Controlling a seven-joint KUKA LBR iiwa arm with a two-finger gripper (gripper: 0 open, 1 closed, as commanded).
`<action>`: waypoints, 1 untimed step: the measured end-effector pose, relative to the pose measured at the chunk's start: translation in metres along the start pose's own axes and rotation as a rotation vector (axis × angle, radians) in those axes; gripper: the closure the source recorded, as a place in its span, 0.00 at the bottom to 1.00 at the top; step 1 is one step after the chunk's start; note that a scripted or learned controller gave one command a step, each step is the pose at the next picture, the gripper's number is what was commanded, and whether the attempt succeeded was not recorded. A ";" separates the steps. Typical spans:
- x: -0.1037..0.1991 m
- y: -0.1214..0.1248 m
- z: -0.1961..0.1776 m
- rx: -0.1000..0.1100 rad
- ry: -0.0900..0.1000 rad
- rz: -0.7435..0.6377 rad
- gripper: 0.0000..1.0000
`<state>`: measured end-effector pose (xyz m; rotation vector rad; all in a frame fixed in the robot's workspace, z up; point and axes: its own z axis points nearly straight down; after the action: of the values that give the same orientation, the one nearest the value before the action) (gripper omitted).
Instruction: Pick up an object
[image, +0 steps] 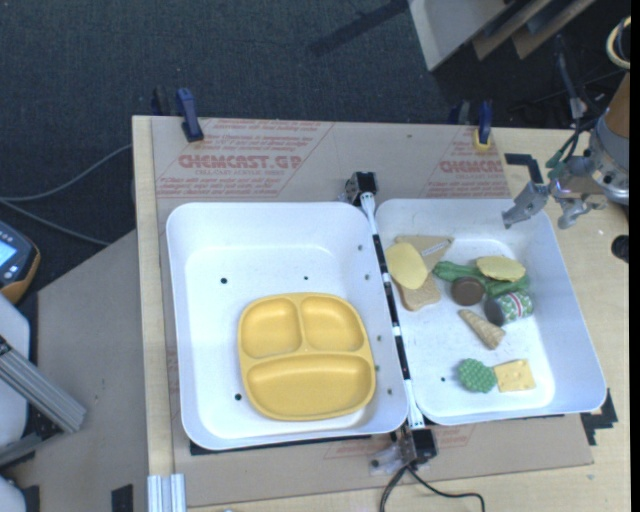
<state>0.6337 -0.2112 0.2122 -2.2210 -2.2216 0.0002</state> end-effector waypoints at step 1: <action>0.021 0.020 0.135 0.011 0.004 -0.002 0.00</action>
<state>0.6535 -0.1905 0.0769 -2.2107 -2.2166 0.0074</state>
